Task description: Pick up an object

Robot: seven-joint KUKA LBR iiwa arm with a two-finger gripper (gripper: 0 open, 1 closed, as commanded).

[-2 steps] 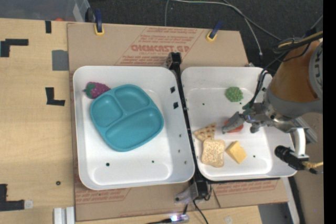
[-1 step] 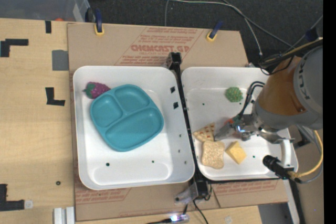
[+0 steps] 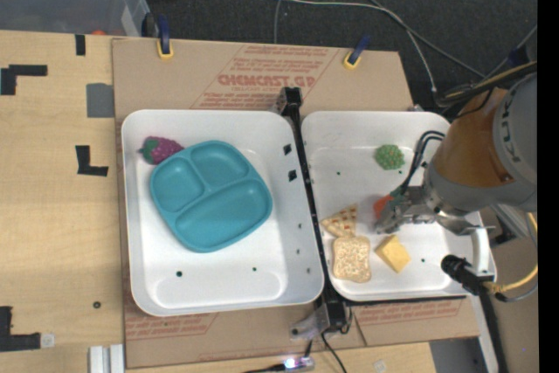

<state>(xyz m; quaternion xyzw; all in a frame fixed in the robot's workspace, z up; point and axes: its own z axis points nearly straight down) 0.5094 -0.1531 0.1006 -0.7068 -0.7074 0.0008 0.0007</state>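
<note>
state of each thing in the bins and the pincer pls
teal divided plate: flat in left bin, compartments bare
purple grapes: beside plate's upper left rim
green broccoli: loose in right bin
bread slice: lying flat
cheese cube: loose, beside bread
pincer: low in right bin

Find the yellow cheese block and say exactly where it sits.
The yellow cheese block lies in the right bin, near its front edge, just right of the bread slice and below the claw.
</note>
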